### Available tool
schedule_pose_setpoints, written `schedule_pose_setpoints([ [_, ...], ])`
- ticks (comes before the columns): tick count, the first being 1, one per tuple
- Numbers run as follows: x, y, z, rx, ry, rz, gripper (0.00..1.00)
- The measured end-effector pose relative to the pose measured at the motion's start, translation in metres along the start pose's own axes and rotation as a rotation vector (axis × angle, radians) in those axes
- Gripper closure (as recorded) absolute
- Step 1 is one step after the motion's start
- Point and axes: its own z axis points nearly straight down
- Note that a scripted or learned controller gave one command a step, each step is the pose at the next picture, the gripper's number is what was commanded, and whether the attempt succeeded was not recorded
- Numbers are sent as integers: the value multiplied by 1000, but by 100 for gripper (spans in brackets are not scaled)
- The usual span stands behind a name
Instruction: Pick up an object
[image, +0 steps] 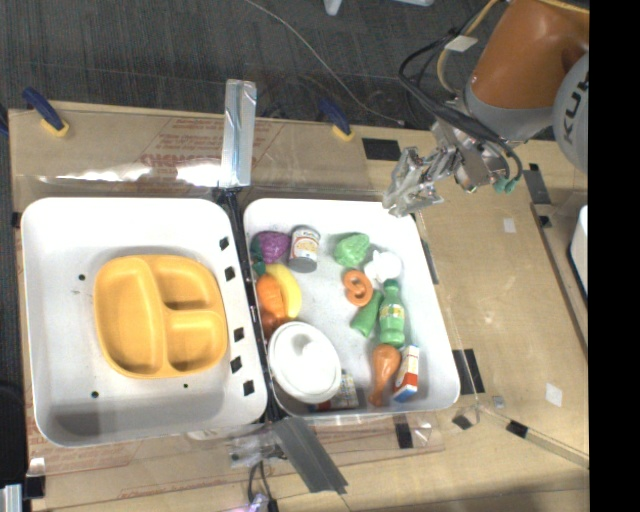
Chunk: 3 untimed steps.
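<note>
The right bin (432, 300) holds several toy foods: a purple piece (270, 245), a small can (304, 247), a green leafy piece (351, 248), an orange ring (358, 287), a green bottle (391, 312), a yellow banana (287, 288), a white bowl (303, 360), a carrot (384, 368) and a small carton (407, 372). My gripper (410, 188) hangs over the bin's far right corner, above and apart from the objects. I see nothing held in it.
A yellow divided tray (160, 312) lies in the left bin (40, 300). A silver taped post (239, 130) stands behind the wall between the bins. Cables trail above the arm at the upper right. Bare bench lies right of the bins.
</note>
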Motion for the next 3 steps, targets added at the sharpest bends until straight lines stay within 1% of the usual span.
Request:
schedule_pose_setpoints([
  [1, -6, 29, 11, -4, 6, -102, 100],
  [2, -9, 52, 34, -5, 5, -115, 100],
  [3, -24, 110, 53, -6, 5, -269, 100],
])
